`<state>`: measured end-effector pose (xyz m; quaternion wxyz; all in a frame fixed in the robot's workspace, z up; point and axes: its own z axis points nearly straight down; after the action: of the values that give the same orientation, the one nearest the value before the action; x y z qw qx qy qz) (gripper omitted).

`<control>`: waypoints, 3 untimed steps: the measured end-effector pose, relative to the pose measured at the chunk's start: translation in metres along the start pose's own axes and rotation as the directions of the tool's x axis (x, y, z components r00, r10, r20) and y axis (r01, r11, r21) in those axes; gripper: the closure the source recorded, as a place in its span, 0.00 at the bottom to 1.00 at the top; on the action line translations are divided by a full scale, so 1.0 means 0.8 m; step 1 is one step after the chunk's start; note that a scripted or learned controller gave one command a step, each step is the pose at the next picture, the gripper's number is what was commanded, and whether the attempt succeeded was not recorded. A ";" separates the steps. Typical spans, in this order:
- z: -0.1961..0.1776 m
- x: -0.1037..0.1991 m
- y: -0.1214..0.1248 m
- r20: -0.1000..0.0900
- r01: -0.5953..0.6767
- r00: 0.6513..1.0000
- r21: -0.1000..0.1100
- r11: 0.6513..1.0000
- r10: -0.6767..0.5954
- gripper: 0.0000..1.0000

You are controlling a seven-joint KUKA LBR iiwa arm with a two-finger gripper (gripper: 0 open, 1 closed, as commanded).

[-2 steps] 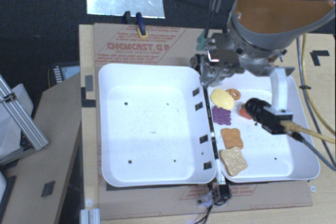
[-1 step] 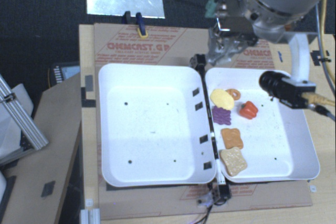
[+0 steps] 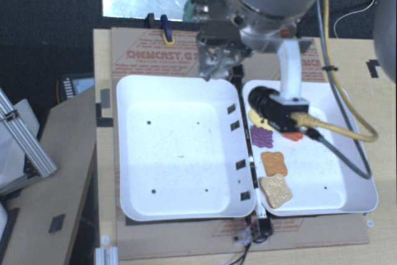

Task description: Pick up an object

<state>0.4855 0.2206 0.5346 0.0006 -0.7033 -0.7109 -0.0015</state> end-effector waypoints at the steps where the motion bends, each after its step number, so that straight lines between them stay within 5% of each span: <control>1: 0.000 0.018 0.001 0.001 -0.005 1.000 0.000 1.000 0.005 1.00; 2: 0.000 0.017 0.001 0.001 -0.006 1.000 0.000 1.000 0.006 0.00; 3: -0.015 0.017 0.001 -0.001 -0.005 1.000 -0.003 1.000 0.005 1.00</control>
<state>0.4865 0.2345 0.5465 -0.0001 -0.7049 -0.7093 -0.0028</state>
